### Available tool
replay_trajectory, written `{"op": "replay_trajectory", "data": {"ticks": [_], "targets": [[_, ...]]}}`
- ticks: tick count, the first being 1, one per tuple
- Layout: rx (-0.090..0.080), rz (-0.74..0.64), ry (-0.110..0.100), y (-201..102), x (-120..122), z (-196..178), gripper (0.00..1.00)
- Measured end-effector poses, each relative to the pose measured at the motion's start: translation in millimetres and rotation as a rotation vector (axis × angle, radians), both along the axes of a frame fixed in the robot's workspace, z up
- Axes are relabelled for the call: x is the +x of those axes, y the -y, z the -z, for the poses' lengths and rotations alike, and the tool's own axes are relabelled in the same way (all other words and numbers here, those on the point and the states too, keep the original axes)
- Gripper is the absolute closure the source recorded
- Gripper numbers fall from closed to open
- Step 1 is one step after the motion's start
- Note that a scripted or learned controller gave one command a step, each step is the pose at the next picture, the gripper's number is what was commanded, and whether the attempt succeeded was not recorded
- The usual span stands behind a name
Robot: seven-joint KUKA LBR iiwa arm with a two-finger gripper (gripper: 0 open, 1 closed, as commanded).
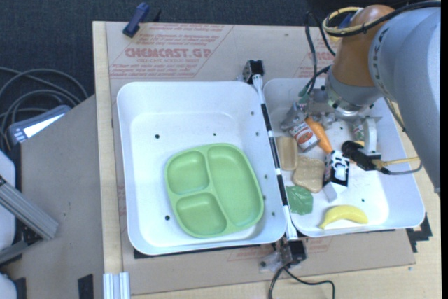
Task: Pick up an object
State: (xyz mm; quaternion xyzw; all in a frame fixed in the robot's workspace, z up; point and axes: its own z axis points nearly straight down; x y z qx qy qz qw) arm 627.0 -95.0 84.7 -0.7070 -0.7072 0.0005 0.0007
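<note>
My gripper hangs low over the back of the right bin, under the grey wrist with its orange band. It is open, with one finger at the left and the other finger at the right. Just below them lie an orange carrot and a small red-labelled can; I see nothing gripped. Closer to the front are a black-and-white item, a tan block, a tan slice, a green piece and a yellow banana.
The left bin holds a green divided plate. Both bins rest on a cardboard sheet with a blue item at its back edge. A black clip sits where the bins meet at the back.
</note>
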Motion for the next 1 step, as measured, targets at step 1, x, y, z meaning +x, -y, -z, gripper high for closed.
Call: {"op": "replay_trajectory", "data": {"ticks": [1], "targets": [[-0.001, 0.001, 0.002, -0.5, -46.3, 0.2, 0.00]]}}
